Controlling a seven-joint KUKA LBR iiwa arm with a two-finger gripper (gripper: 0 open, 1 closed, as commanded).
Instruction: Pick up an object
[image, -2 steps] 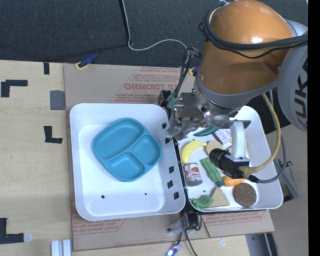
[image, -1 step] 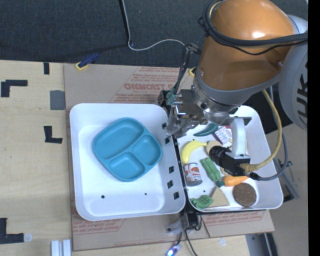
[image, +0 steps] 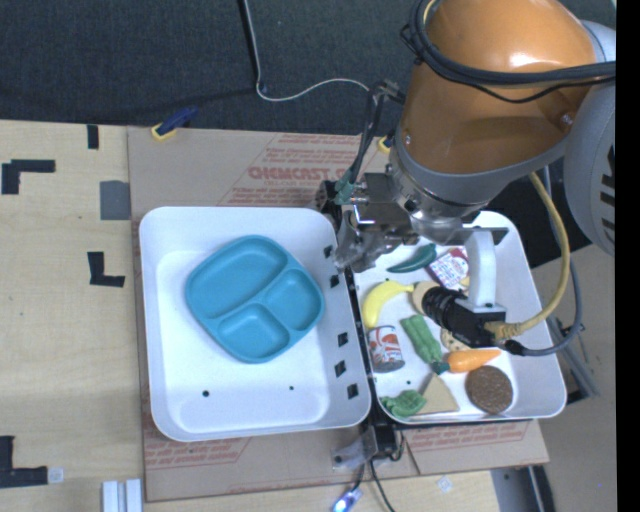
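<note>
My gripper (image: 362, 240) hangs at the back left corner of the right bin (image: 535, 300), close to the divider between the two bins. Just below it lies a yellow banana (image: 385, 297), and a dark green chilli (image: 410, 262) lies to its right. Nothing shows as held. Further forward in the same bin are a red and white can (image: 386, 348), a green cucumber (image: 422, 340), an orange carrot (image: 473, 360), a brown round cookie (image: 489, 388), a tan wedge (image: 441, 396) and a green leafy piece (image: 405, 403).
A blue divided plate (image: 255, 298) lies in the left bin (image: 165, 330). A red and white packet (image: 449, 268) and a white upright piece (image: 483, 265) sit at the back of the right bin. The arm's big orange band (image: 490, 80) overhangs the back right.
</note>
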